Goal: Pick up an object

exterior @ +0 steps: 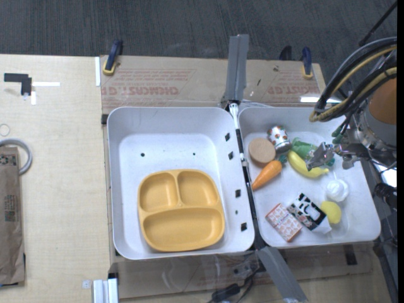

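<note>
Gripper [322, 156] hangs low in my right bin [363, 232], touching the banana [304, 167] beside the green toy [303, 148]; I cannot tell its state.

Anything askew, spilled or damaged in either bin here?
Nothing stands out. The yellow divided plate lies flat in the left bin; the carrot, banana and lemon lie loose in the right bin, intact.

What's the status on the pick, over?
Claw low in right bin, over banana; grip state unclear. Nothing seen lifted. Carrot, green toy and round wooden piece crowd close by.
</note>
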You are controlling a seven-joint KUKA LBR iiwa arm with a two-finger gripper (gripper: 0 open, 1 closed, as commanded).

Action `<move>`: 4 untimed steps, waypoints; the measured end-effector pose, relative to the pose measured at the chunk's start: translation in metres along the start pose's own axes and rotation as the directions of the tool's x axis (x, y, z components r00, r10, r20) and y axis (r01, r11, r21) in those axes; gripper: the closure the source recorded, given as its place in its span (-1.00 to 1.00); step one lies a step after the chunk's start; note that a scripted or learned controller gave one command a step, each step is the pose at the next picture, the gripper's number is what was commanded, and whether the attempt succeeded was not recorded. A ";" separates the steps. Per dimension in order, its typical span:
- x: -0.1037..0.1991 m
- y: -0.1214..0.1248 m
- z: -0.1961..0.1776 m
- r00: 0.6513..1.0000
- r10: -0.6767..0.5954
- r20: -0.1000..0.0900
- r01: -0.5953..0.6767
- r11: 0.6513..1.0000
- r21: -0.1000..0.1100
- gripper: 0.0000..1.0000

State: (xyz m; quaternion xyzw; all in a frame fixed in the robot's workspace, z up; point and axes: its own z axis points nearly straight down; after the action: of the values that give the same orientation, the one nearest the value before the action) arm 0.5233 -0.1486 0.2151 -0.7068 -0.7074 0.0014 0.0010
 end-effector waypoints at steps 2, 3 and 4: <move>-0.021 0.045 0.122 0.944 -0.331 0.003 0.331 0.944 -0.005 -1.00; -0.022 0.045 0.113 0.945 -0.328 0.005 0.328 0.945 -0.007 1.00; 0.037 0.061 0.123 0.951 -0.308 0.002 0.308 0.951 -0.005 1.00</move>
State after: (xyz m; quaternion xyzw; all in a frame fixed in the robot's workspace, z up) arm 0.5841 -0.1121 0.0923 -0.5878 -0.8090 -0.0003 -0.0013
